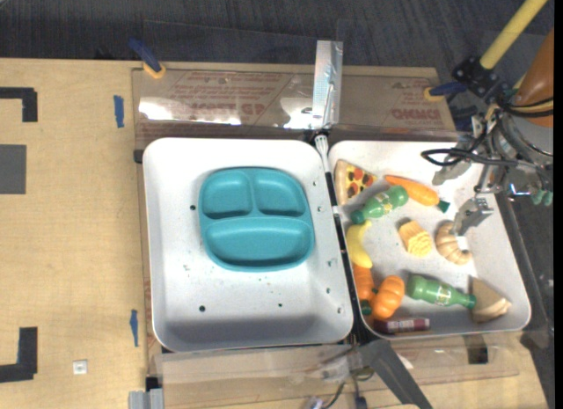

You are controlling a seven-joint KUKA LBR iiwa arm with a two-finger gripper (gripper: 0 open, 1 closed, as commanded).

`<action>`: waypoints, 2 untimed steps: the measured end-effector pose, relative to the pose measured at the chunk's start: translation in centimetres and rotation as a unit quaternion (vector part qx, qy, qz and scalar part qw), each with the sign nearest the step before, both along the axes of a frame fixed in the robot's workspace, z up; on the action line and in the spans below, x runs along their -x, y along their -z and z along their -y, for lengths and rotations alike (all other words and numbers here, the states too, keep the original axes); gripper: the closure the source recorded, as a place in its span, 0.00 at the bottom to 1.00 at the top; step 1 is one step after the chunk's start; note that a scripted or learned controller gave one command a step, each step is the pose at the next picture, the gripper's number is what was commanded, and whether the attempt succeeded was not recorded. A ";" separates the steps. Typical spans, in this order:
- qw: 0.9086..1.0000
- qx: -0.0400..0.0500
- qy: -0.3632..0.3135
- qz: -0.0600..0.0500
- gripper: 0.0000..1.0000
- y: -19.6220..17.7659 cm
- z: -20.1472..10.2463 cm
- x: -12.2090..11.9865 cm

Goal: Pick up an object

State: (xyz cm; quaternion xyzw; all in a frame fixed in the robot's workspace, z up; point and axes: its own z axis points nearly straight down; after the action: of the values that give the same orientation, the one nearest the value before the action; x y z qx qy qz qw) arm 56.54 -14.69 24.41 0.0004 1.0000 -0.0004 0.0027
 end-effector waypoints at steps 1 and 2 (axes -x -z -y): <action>0.999 0.001 -0.033 0.003 0.00 14.6 0.5 -1.4; 1.000 0.000 -0.007 0.002 0.00 15.5 0.1 -1.0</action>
State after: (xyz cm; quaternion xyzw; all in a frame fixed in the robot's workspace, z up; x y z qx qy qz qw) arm 57.57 -14.74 8.95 -0.0064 1.0000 -0.0004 0.0043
